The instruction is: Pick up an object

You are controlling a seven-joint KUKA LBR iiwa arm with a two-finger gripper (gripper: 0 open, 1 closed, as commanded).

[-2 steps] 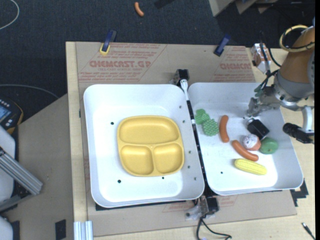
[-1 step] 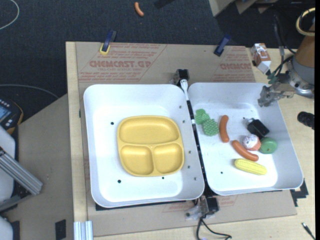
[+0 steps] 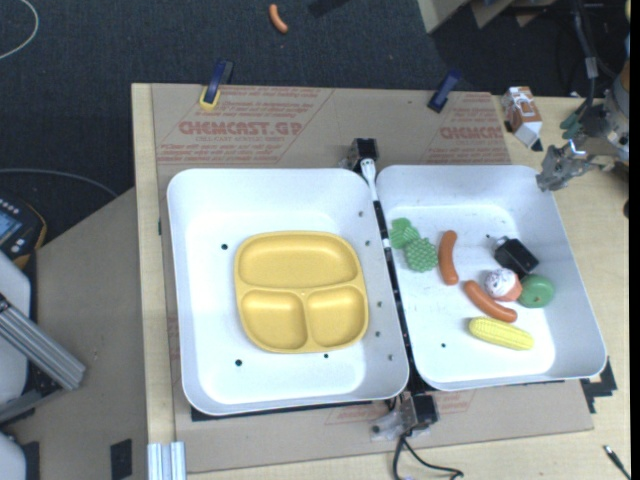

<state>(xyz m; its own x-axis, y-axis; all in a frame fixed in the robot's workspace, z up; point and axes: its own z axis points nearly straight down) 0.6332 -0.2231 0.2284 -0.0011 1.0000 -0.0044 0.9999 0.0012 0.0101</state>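
Gripper (image 3: 556, 173) hangs beyond right bin (image 3: 470, 368) far corner; finger state unreadable. Corn (image 3: 501, 334) lies inside the bin.

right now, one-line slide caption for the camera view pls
Gripper above the right bin's far corner; toy food inside, yellow divided plate in the left bin.

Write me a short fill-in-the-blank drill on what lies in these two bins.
1. The yellow tray lies in the ____ bin.
2. That tray has ____ compartments.
3. The corn cob lies in the ____ bin.
4. The gripper hovers near that bin's ____ corner.

Missing words: left; three; right; far right
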